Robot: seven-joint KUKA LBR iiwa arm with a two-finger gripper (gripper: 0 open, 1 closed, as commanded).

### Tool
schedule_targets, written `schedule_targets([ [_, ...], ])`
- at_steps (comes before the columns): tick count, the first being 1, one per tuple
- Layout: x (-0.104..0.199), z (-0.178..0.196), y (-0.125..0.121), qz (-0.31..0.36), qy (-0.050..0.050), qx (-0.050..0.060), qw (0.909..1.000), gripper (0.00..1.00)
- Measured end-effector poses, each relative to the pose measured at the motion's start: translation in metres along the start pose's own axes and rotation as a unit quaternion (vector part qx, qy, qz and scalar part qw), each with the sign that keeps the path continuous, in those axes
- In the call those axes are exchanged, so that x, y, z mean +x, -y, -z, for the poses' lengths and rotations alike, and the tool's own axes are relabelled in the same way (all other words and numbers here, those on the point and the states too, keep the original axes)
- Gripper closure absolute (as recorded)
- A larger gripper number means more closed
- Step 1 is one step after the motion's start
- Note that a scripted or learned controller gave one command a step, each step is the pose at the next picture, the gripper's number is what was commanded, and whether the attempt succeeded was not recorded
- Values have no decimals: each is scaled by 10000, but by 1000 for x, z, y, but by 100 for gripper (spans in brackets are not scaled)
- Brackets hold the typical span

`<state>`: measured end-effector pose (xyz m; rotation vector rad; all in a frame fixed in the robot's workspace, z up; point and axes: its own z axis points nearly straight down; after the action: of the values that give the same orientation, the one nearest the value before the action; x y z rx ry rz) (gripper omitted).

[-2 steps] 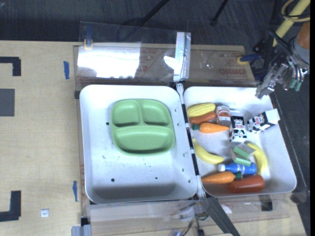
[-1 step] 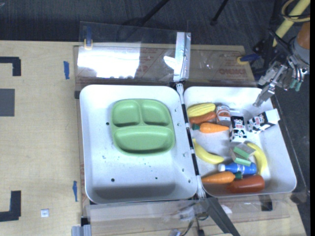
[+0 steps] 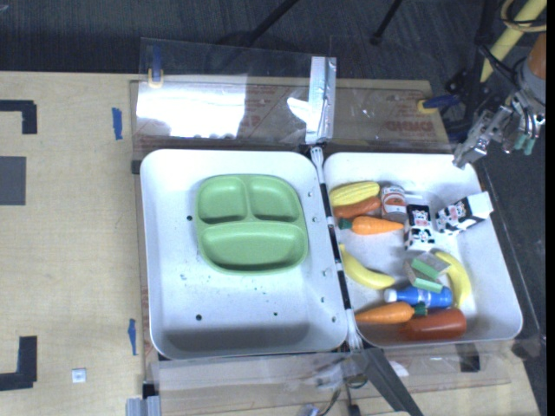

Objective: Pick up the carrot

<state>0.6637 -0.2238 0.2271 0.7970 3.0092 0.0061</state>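
At 2 o'clock, beyond right bin (image 3: 507, 271), end effector (image 3: 475, 148) is seen; finger state cannot be told. Carrot (image 3: 378, 226) is left lying apart, possibly touching corn (image 3: 355, 194).

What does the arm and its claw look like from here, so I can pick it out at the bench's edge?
The claw is a small grey metal piece with thin, pale fingers, at the upper right just beyond the right bin. Above it sit silvery-grey wrist parts, an orange patch at the frame's edge, and a looped yellow cable with dark leads.
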Motion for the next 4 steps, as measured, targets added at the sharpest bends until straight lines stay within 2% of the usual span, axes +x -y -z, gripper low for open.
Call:
schedule_targets([
  [1, 0, 0, 0, 0, -1, 1, 10000, 0],
  [2, -2, 13, -1, -9, 46, -20, 10000, 100],
  [3, -2, 12, -1, -9, 45, -18, 10000, 0],
  [4, -4, 25, -1, -18, 92, -40, 9999, 100],
])
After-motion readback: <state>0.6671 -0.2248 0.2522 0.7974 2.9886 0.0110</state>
